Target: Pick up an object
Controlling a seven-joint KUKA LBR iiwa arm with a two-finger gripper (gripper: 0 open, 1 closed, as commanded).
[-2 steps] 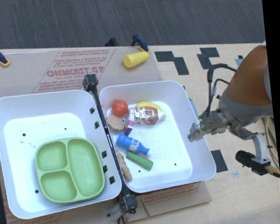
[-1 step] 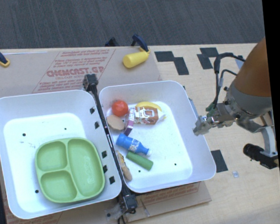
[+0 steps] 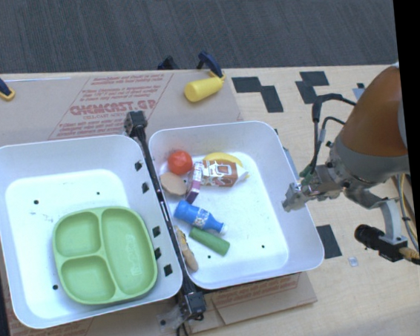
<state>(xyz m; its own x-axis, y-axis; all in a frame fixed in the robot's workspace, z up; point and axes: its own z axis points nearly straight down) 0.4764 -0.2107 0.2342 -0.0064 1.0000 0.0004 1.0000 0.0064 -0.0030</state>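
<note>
The claw (image 3: 293, 196) hangs at the right rim of the right bin (image 3: 278, 249), above the wall rather than over the pile, so the job looks to be at the approach stage: nothing is lifted yet, and no object sits in the claw. From this slant the tip is small and grey against the white rim, and I cannot tell how it is set.

The candidates all lie toward the bin's left half, well apart from the claw across a bare stretch of bin floor. Nearest to it are the packet (image 3: 218, 171), with what may be a banana (image 3: 228, 158) under it, and the green stick (image 3: 209, 241). Just left of the stick lies the blue bottle (image 3: 197, 215), and further up the red ball (image 3: 179, 161) touches a tan disc (image 3: 173, 184). A thin tan piece (image 3: 185, 250) lies along the left wall.

The next move calls for a reach leftward over the bin, then a descent onto one item. The stick and the bottle lie close together, so a drop between them could nudge both. The ball sits a little freer but would likely roll.

The left bin (image 3: 16, 172) holds a green tray (image 3: 103, 253); a yellow piece (image 3: 203, 88) lies on the tabletop (image 3: 373, 295) beyond the bins.
</note>
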